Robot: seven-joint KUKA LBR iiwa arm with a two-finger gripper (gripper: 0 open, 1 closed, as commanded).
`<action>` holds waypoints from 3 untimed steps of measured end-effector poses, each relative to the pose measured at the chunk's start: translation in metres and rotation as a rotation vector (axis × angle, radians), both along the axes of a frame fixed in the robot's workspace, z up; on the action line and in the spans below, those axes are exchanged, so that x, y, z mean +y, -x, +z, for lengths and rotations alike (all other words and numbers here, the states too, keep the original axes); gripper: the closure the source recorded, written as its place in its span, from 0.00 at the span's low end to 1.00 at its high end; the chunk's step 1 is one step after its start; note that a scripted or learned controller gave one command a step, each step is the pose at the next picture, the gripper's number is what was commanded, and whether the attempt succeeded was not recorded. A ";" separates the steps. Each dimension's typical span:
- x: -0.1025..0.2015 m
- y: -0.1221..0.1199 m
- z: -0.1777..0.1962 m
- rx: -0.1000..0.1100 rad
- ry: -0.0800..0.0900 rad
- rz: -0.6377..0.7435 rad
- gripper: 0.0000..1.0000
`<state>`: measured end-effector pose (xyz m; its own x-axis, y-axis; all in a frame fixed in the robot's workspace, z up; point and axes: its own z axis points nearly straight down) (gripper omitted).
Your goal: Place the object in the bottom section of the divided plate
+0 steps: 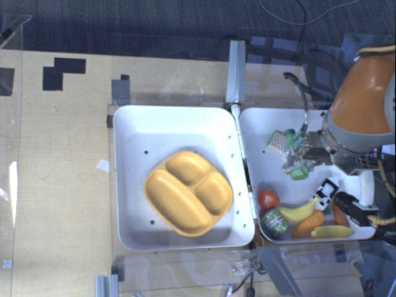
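A yellow divided plate (189, 192) lies in the left white bin (133, 166); its long bottom section (175, 206) holds nothing. My gripper (299, 161) hangs low in the right bin (253, 135), reaching in from the right. It is just above a small green object (300, 174) and beside a pale green packet (278, 142). The wrist hides how the gripper meets the green object.
The right bin's near edge is crowded: a red tomato (268, 198), a banana (297, 212), a carrot (307, 224), a green round can (274, 223), a yellow piece (332, 231) and a black-and-white item (325, 190). A metal divider (235, 73) stands between the bins.
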<state>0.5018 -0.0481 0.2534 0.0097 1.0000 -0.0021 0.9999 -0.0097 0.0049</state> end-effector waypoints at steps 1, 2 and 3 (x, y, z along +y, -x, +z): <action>0.054 0.014 -0.028 0.000 -0.001 0.221 1.00; 0.046 0.014 -0.069 0.003 -0.002 0.301 1.00; 0.128 -0.010 -0.069 0.002 -0.001 0.368 1.00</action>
<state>0.5120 0.0803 0.1841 -0.3510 0.9364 -0.0003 0.9364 0.3510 0.0029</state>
